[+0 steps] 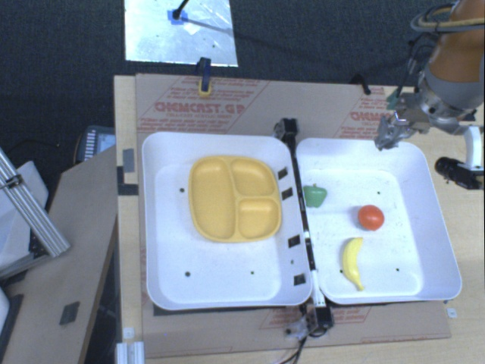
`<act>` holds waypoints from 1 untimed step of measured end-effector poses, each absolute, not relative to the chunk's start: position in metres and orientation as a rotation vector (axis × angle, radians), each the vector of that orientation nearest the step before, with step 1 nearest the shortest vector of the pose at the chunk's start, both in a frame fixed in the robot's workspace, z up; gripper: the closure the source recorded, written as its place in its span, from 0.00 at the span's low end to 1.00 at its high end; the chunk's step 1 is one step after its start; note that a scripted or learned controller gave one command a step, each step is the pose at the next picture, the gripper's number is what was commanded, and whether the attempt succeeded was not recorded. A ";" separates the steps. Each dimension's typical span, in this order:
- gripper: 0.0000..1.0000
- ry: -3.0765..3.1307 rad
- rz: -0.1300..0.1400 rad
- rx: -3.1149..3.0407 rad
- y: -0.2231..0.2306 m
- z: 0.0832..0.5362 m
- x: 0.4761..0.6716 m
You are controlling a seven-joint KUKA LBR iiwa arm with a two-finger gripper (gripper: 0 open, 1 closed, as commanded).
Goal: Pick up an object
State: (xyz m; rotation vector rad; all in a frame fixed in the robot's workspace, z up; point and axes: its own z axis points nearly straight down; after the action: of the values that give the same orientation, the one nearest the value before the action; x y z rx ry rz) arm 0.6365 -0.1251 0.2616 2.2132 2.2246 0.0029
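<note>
The right bin [424,203] holds three items. A green pepper-like object [314,196] lies near its left wall, a red tomato [370,217] rests in the middle, and a yellow banana [352,262] lies toward the front. My gripper [388,137] hangs above the bin's far rim, well clear of all three items. Nothing shows between its tips, and the view is too small to tell how they stand.
The left bin [167,226] carries a yellow divided tray [233,198]. A black divider with clips [295,203] runs between the bins. Cardboard [227,105] lies under both. A silver sheet [180,20] sits on the dark floor behind.
</note>
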 end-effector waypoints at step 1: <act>1.00 2.232 0.005 2.210 -0.064 0.249 0.641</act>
State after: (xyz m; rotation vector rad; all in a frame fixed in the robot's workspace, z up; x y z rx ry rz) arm 0.6409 -0.0644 0.2486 2.2100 2.2324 0.0045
